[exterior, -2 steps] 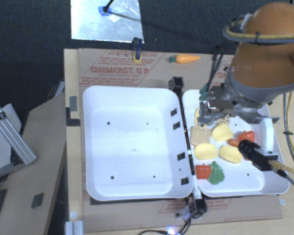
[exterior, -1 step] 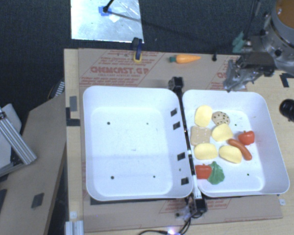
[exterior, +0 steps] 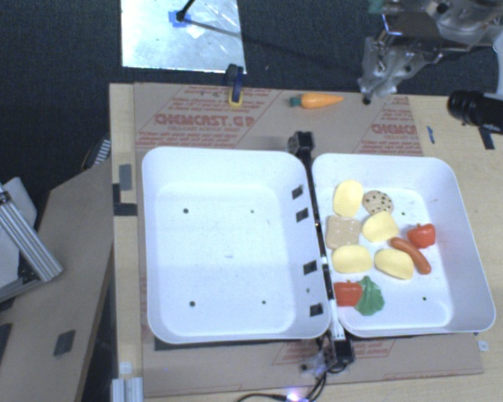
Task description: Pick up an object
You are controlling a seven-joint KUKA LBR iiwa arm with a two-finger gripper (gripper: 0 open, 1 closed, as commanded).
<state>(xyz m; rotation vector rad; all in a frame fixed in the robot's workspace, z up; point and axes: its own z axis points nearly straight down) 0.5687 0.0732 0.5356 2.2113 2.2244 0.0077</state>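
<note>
The right bin (exterior: 461,224) holds several toy foods in a loose cluster: a round yellow piece (exterior: 348,198), a speckled cookie (exterior: 377,201), a beige slice (exterior: 342,230), a yellow lemon-like piece (exterior: 394,264), an orange sausage (exterior: 411,255), a red pepper (exterior: 422,235), a red chunk (exterior: 348,292) and a green leafy piece (exterior: 370,298). My gripper (exterior: 379,86) hangs high over the bench's far edge, beyond the right bin and well apart from the cluster. It is open, with nothing between its fingers.
The left bin (exterior: 226,241) lies beside the right one, with black clips (exterior: 302,193) along the shared wall. An orange carrot (exterior: 317,100) lies on the cardboard behind the bins, just left of my gripper. A yellow and blue clamp (exterior: 234,86) stands at the far edge.
</note>
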